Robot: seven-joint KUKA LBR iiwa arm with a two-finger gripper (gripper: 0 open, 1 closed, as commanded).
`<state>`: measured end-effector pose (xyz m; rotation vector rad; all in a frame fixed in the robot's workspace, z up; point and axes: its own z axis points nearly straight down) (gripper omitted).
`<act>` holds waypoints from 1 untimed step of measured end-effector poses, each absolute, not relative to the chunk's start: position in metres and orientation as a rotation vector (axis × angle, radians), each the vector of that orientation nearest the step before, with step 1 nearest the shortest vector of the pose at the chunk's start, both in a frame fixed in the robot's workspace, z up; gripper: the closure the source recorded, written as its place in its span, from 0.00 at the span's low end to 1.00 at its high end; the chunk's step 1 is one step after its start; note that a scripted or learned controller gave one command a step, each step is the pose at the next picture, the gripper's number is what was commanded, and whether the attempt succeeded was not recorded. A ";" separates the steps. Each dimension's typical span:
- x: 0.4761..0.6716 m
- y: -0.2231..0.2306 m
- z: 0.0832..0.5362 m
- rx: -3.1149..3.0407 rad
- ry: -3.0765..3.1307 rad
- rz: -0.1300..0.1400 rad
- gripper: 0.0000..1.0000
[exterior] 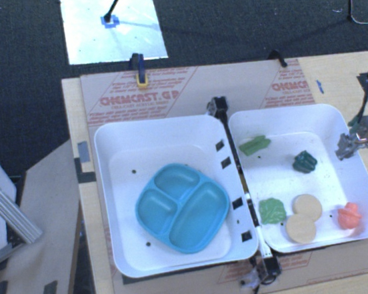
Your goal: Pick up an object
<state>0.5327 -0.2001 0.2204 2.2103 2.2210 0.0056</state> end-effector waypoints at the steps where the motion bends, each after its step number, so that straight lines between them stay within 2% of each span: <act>1: 0.534 -0.201 0.254 2.212 2.223 0.004 1.00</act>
